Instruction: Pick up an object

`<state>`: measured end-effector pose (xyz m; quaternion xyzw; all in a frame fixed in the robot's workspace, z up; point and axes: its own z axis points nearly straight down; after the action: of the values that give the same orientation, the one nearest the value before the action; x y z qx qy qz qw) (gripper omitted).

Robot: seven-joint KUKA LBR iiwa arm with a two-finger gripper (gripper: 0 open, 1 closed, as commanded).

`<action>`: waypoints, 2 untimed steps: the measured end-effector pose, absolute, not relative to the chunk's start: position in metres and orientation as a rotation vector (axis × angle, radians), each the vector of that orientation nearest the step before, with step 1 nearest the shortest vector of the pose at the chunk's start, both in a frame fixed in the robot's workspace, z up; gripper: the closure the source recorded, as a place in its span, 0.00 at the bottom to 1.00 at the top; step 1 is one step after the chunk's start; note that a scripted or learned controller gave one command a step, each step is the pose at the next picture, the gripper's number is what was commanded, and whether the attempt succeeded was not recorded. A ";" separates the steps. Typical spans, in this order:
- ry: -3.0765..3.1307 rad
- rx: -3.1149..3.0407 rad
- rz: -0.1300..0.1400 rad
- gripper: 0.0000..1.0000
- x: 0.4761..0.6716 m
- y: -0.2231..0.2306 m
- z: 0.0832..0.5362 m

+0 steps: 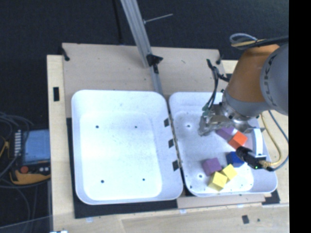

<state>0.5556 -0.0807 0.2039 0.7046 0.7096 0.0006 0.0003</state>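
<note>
Two shallow white bins sit side by side on the worktop (56,130) — the left white bin (121,144) and the right white bin (194,178). The tool (208,126) hangs low inside the right one, near its upper middle; whether it's spread or pinching, I cannot tell. Just beside it lie a pale purple block (225,133) and a small orange cube (238,140). Farther down — a blue block (234,158), a purple foam cube (211,166) and a pair of yellow cubes (222,176), clustered close.

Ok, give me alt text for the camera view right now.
The arm's pincer hangs low in the right bin, above a cluster of blocks: orange block, blue block, purple block and yellow blocks. The left bin lies beside it.
</note>
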 end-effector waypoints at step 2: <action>2.229 2.213 0.004 1.00 0.578 0.020 0.213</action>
<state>0.5782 0.0204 0.2135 0.7045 0.7097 0.0014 0.0003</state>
